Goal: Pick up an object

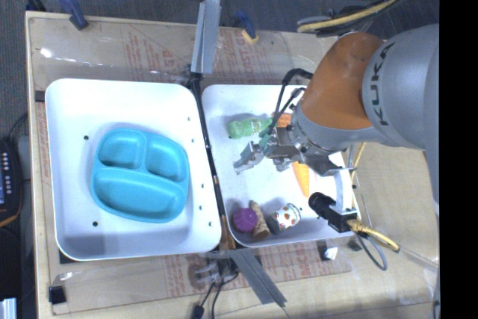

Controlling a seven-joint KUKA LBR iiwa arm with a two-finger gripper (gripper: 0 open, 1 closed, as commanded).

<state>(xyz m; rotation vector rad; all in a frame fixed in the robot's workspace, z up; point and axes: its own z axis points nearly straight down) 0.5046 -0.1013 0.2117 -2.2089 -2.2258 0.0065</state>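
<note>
KUKA arm over the right bin, fingers apart and clamped on nothing.

The desk (112, 48) carries 2 shallow white bins side by side. The grey arm (388, 93) with its orange band reaches in over the right bin (216, 116). The left bin (67, 101) holds a blue 3-compartment tray (140, 174). The gripper (250, 155) hangs above the middle of the right bin, its fingers spread apart with nothing between them. Just above it lies a green object (245, 127); an orange carrot-like piece (301, 177) shows below the wrist. Along the bin's near edge sit a purple object (244, 219), a brown piece (259, 220) touching it, and a small white patterned object (287, 217) beside those.
</note>
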